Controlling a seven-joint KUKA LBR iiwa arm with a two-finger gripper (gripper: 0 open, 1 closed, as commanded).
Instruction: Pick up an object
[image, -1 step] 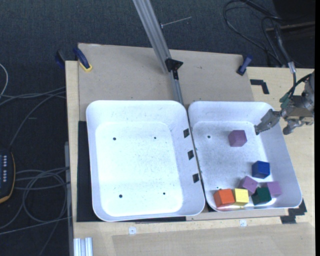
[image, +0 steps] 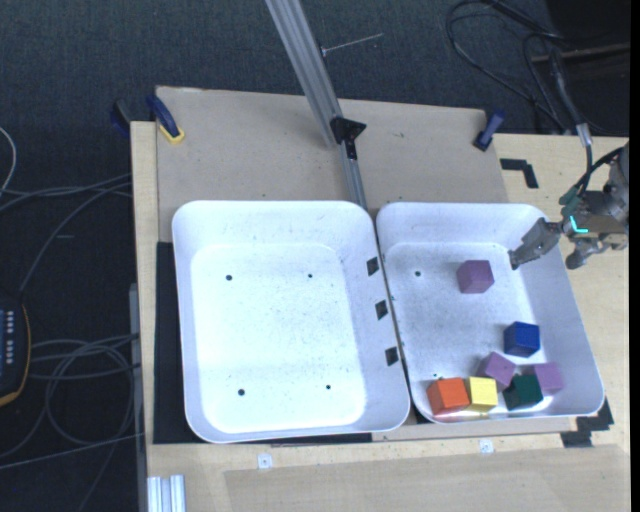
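In the right bin (image: 560, 300) a purple cube (image: 475, 276) lies alone near the middle. A blue cube (image: 521, 338) sits lower right of it. Along the bin's front edge cluster an orange block (image: 449, 394), a yellow block (image: 483, 392), a dark green block (image: 522, 392) and two pale purple blocks (image: 498, 366) (image: 548, 377). My gripper (image: 556, 248) hangs over the bin's right rim, to the right of the purple cube, open, its two fingers spread with nothing between them.
The left bin (image: 190, 300) lies beside the right one. A metal pole (image: 320, 90) slants up from the bench's back. Blue clamps (image: 165, 118) (image: 488, 130) grip the back edge. Cables trail on the floor at left.
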